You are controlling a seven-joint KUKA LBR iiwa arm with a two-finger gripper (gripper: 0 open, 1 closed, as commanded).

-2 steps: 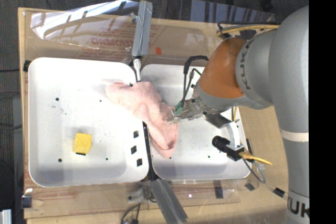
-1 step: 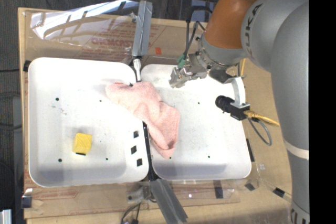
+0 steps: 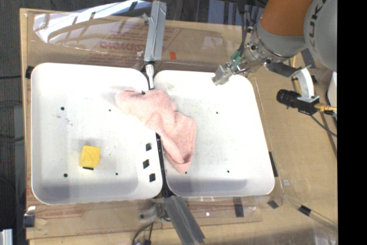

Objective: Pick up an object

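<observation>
Camera view, looking down at a slant on the bench (image 3: 298, 146). Two shallow white bins lie side by side: the left bin (image 3: 57, 89) and the right bin (image 3: 241, 140), their inner rims touching along a central seam. Three small dark squares sit on the left bin's floor beside that seam.

Legible writing: the letters "KU" in dark type on the grey arm (image 3: 321, 14), at the upper right, beside its orange band. Faint red print shows on the clear plastic sheet (image 3: 86, 20) behind the bins; it cannot be read.

Objects, counted: one pink cloth (image 3: 163, 123), crumpled and draped across the seam, with its upper part in the left bin and its lower fold in the right bin; one small yellow block (image 3: 90, 156), lying alone on the floor of the left bin, well apart from the cloth.

One gripper (image 3: 225, 74) hangs over the back rim of the right bin, near its upper edge and apart from both objects. Nothing is seen between its fingers; how far they are parted cannot be told at this size.
</observation>
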